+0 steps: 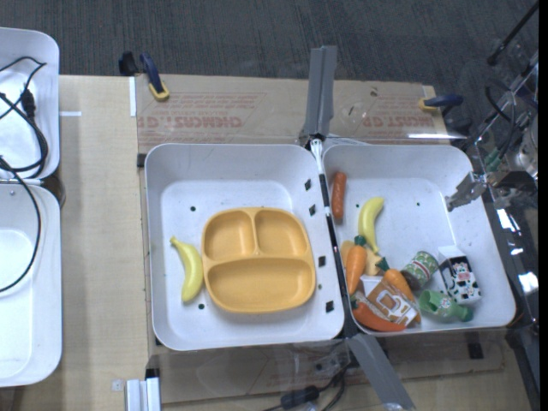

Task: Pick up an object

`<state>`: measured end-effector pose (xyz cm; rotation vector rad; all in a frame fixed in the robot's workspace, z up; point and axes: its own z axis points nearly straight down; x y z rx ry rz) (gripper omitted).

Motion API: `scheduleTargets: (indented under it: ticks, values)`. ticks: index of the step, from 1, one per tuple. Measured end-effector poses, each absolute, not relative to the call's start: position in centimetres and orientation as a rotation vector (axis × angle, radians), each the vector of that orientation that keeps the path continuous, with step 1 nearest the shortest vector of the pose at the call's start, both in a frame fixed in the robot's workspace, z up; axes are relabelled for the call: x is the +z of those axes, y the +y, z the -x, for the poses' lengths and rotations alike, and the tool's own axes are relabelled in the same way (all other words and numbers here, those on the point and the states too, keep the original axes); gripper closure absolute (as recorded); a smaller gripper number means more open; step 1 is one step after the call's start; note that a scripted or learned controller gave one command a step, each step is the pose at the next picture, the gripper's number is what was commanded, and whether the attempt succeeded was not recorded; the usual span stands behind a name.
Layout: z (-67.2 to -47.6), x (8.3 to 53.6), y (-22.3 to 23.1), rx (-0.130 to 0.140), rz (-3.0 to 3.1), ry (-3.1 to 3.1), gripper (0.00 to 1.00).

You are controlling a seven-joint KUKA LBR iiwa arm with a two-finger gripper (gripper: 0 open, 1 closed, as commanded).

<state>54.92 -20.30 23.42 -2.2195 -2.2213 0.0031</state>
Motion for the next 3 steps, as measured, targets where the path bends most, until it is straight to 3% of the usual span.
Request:
scheduleTargets:
  ticks: [1, 2, 3]
  values:
    - [-55.2, 10.4, -19.9, 0.002, 2.093, -2.340, 0.00]
    - [-55.2, 9.2, -14.5, 0.001, 1.846, -2.540, 0.00]
    - [-60.1, 9.1, -11.2, 0.001, 1.873, -2.523, 0.00]
